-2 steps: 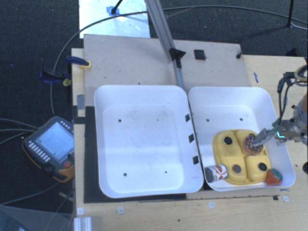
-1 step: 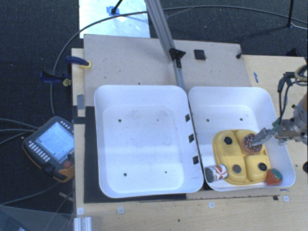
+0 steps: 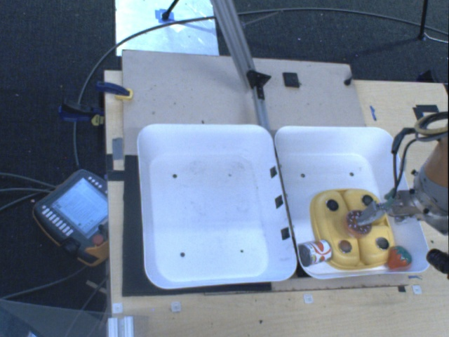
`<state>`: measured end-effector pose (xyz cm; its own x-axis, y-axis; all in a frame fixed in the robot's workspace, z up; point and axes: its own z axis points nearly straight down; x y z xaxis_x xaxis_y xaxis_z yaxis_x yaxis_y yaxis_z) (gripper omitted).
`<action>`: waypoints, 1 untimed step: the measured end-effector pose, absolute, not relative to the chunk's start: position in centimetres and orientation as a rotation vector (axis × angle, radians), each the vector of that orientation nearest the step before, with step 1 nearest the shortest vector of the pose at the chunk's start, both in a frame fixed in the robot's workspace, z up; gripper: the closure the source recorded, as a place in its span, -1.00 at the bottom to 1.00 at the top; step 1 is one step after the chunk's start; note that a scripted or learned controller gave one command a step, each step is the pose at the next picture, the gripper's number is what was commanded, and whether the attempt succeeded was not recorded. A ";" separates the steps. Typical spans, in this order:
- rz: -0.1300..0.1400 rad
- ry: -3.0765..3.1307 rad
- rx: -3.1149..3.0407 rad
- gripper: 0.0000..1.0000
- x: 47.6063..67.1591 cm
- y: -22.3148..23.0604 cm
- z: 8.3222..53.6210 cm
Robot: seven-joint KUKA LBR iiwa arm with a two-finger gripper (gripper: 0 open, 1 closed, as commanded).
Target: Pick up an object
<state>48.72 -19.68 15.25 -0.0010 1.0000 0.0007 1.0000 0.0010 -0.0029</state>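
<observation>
- The arm (image 3: 433, 188) is cut off by the right picture edge; its upper links lie outside the frame.
- The small round object (image 3: 359, 221) at the gripper (image 3: 367, 216) tip is too blurred to identify.
- The yellow tray (image 3: 335, 239) is partly covered by the gripper.
- The can (image 3: 316, 252) label is too small to read.
- The pendant (image 3: 70, 213) screen is unreadable.

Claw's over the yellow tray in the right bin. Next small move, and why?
Probably lower the claw a little onto the small round reddish piece on the yellow tray and close. Its tip sits right at that piece, but the view doesn't show anything held. The can and strawberry lie further off.
</observation>
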 end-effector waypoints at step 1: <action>-0.010 -2.236 -2.224 -1.00 49.4 -19.6 12.8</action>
